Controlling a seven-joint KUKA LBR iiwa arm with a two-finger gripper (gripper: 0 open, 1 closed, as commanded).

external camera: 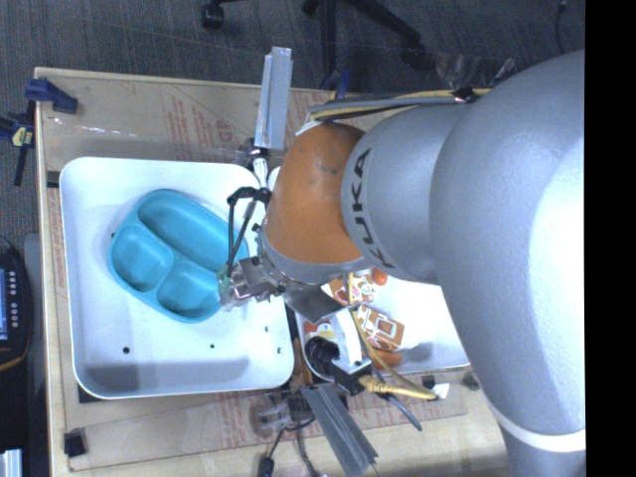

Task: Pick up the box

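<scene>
Two white bins (79, 266) side by side on the worktop (149, 117). Left bin: blue compartment tray (164, 251), three sections. Right bin: mostly hidden beneath the arm (447, 197); patterned orange-and-white box (370, 316) partly visible there, just beside the divide between the bins. Hand (238, 288) low over the left bin, at the tray's right edge; finger state: cannot tell. No box seen in the hand. Recommended: shift right over the box, align across its narrow side, descend squarely, avoid the tray. Legible marking: "KUKA" on the arm. Print on the box unreadable.
</scene>
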